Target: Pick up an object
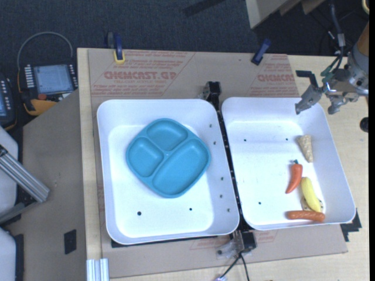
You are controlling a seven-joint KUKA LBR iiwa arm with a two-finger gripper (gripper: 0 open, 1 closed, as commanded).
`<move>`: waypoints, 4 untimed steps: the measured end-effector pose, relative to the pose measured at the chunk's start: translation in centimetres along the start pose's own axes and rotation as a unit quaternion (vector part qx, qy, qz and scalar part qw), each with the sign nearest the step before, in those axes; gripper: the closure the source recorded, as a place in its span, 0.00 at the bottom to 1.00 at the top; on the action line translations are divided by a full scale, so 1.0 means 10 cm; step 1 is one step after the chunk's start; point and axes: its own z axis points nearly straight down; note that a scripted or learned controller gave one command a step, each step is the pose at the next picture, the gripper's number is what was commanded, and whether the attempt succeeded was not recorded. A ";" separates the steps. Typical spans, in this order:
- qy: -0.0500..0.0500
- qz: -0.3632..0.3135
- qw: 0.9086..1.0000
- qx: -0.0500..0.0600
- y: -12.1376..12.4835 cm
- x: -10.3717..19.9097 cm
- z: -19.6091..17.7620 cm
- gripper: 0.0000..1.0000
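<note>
In the right bin, near its right wall, lie a beige cone-shaped piece, a red-orange chili pepper, a yellow banana and an orange carrot. My gripper hovers over the bin's far right corner, above and beyond the beige piece. Its two fingers are spread apart with nothing between them.
The left bin holds a blue divided plate in its middle. A black clamp sits between the bins at the back. The arm comes in from the upper right; a cardboard sheet lies under both bins.
</note>
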 end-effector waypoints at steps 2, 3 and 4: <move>0.000 0.000 1.000 -0.001 0.00 0.00 0.39 0.00; 0.000 0.000 1.000 0.001 -0.04 0.10 0.89 0.00; 0.001 0.000 1.000 0.002 -0.07 0.05 1.51 0.00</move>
